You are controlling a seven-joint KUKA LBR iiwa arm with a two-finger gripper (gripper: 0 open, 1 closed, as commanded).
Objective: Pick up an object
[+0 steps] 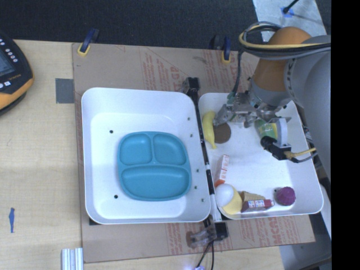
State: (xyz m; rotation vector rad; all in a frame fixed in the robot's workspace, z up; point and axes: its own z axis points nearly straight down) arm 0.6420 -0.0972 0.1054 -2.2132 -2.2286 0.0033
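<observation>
The gripper (243, 112) hangs low in the right bin (306, 167), near its far wall, just beside a yellow banana (208, 129) and a brown round piece (223, 133); whether the fingers are open or closed cannot be told. A green object (268, 130) lies beside the gripper. Along the right bin's near wall sit a white egg (225, 194) and a purple ball (286, 196). Left of that bin, a blue divided plate (153, 165) rests in the left bin (93, 151).

Place: robotics lab
Evidence: 2 white bins (90, 151) clamped to a cardboard-covered bench (39, 167), teach pendant (11, 72) at the edge
</observation>
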